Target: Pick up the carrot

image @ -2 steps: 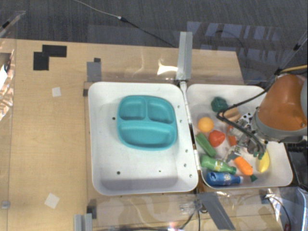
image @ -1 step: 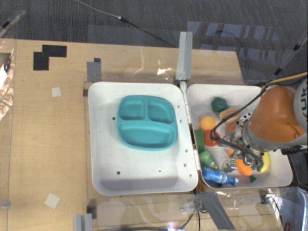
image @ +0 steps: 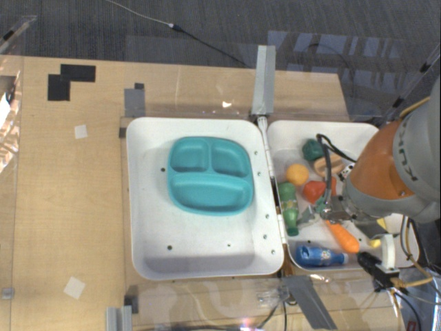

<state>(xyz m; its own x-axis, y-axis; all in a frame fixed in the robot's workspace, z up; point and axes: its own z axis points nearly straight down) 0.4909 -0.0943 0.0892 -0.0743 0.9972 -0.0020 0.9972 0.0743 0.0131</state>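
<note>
I cannot tell how the gripper [image: 329, 211] is set; it hangs low in the right bin [image: 358, 131], right at the carrot's [image: 344, 238] upper end. The carrot lies toward five o'clock, a blue bottle [image: 319, 256] beside it at seven.

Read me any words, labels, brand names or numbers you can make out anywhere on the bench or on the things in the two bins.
No text here can be read.
Blue bottle in the right bin: a pale patch on its side, too blurred to read.
Teal divided plate in the left bin: plain, no marking.
Carrot and the other toy foods: no lettering.
Black shapes on the bench: solid patches, no writing.
</note>
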